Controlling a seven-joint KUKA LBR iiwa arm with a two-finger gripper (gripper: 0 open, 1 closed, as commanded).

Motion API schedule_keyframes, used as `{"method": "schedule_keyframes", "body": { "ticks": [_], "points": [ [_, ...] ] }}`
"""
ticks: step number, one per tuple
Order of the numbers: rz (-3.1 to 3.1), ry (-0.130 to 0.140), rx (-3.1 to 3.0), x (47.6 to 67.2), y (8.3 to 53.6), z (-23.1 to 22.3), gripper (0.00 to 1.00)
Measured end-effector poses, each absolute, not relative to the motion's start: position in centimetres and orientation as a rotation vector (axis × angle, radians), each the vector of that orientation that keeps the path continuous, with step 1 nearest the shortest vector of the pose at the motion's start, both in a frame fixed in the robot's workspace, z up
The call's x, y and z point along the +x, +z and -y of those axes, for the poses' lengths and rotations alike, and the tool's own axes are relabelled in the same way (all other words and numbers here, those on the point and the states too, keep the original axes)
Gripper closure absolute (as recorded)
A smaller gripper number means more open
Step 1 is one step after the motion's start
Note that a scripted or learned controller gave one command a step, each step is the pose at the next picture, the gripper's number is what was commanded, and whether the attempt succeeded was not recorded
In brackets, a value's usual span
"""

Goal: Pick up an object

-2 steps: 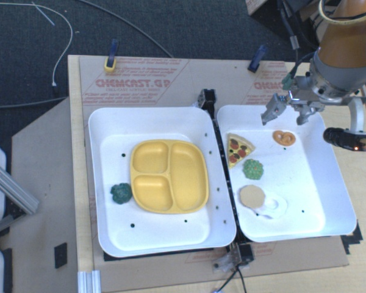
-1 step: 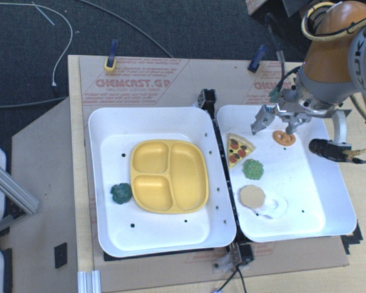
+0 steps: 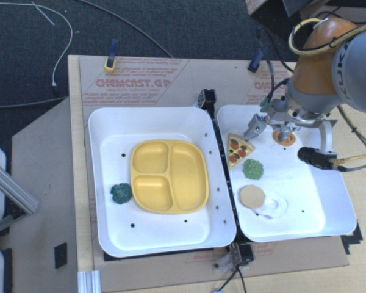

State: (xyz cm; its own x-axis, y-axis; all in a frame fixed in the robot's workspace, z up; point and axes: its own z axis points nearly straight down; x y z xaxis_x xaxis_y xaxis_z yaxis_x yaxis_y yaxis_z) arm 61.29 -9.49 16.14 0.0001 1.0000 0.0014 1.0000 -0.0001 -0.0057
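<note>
From the overhead camera I had the gripper [image 3: 285, 129] hanging low over the far end of the right bin [image 3: 329, 215], close to its far rim. I could not tell what state it was in, and nothing showed as held. An orange disc [image 3: 285, 138] lay directly beneath it on the bin floor, partly covered by the tool.

The other candidates sat along the right bin's left wall: a pizza slice [image 3: 238, 149] nearest the far end, a green broccoli piece [image 3: 254, 169] just beside it toward the middle, then a tan cookie [image 3: 252, 196] nearer the near edge. The left bin [image 3: 104, 133] carried a yellow divided plate [image 3: 169, 176] in its centre and a second broccoli [image 3: 121, 193] at the plate's left edge.

I judged the disc the natural target. To do it well, I wanted the tool centred over the disc before descending, since a flat, thin piece gives little to grip and an off-centre close would likely skid it toward the rim.
</note>
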Motion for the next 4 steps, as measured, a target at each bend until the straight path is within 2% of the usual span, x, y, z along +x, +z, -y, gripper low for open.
{"method": "schedule_keyframes", "body": {
  "ticks": [1, 2, 3, 4],
  "points": [
    [2.216, 0.006, -2.218, 61.1, 10.7, 10.5, 0.00],
    [2.220, -0.002, -2.221, 61.3, 12.2, 10.4, 1.00],
    [2.226, -0.007, -2.223, 61.9, 18.4, 9.8, 1.00],
    [2.226, -0.006, -2.223, 61.6, 22.8, 9.6, 1.00]
  ]
}}
